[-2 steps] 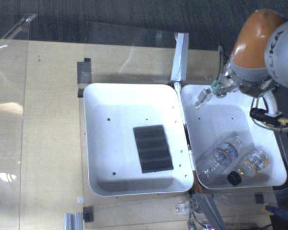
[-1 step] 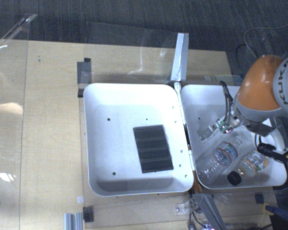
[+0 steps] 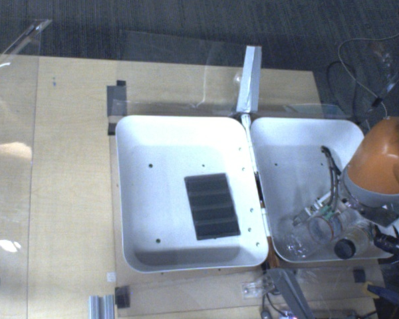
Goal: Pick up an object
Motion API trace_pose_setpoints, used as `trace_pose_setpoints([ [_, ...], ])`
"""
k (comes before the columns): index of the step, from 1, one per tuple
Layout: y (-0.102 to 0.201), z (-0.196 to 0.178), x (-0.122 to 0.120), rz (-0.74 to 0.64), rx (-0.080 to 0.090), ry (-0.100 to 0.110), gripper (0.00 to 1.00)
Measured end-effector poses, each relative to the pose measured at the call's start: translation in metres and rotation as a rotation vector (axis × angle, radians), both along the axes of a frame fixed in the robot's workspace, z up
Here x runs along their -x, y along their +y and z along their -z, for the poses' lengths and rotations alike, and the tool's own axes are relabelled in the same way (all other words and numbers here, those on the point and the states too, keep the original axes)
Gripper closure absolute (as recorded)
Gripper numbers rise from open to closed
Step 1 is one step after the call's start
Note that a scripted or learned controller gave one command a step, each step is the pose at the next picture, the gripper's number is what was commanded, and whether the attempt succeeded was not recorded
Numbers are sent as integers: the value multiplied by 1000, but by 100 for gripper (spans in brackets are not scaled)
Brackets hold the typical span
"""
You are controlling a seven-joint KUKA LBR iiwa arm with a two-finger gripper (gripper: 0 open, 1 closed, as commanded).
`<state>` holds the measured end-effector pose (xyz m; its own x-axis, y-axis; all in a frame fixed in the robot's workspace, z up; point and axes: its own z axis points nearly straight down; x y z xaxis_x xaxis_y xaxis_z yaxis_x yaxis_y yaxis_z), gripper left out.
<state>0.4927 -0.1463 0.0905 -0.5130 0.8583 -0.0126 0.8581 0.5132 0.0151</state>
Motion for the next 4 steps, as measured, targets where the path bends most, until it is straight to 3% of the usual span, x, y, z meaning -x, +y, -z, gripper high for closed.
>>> trace_pose_setpoints([
  [1, 1, -1, -18, 36, -3, 9, 0],
  [2, 22, -89, 4, 160, -4, 11, 0],
  [3, 39, -3, -43, 190, -3, -1, 0],
  [4, 40, -14, -45, 188, -4, -7, 100],
])
